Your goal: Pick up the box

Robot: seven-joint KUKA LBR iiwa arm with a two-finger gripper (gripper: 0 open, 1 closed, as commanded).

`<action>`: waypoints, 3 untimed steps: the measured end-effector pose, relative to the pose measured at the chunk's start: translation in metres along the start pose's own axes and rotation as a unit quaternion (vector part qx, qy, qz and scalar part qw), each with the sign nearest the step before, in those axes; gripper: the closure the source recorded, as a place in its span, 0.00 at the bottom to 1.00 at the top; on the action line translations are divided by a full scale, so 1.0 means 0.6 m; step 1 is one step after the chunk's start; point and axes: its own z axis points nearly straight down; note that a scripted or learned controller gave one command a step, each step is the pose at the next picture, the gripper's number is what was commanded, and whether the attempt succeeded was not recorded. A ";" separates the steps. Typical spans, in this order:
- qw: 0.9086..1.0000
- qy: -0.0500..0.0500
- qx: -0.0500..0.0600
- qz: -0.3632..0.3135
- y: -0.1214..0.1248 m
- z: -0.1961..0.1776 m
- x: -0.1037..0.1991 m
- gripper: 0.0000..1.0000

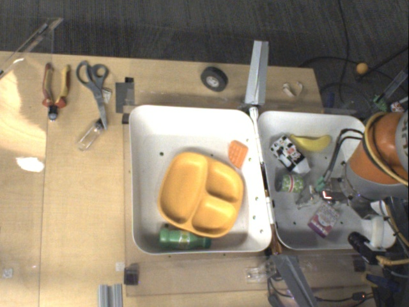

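The box point(285, 151) is a small black-and-white carton with a white end. It lies in the upper left part of the right bin point(281, 235), next to a banana point(311, 142). My gripper point(317, 194) hangs over the middle of the right bin. It is below and to the right of the box and apart from it, between a green-and-white cup point(293, 184) and a purple packet point(324, 220). The grey arm with its orange band point(383, 152) comes in from the right edge.
The left bin point(144, 171) holds a yellow divided plate point(201, 194), a small orange piece point(237, 152) and a green bottle point(183, 238). Scissors point(96, 88), pliers point(54, 88) and a tape roll point(214, 78) lie on the bench behind the bins.
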 end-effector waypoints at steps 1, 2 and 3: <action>1.000 -0.002 -0.005 -0.001 0.006 -0.020 -0.002 1.00; 1.000 -0.002 -0.005 0.000 0.005 -0.020 -0.002 0.00; 0.999 -0.001 0.001 -0.032 -0.002 0.000 0.000 0.00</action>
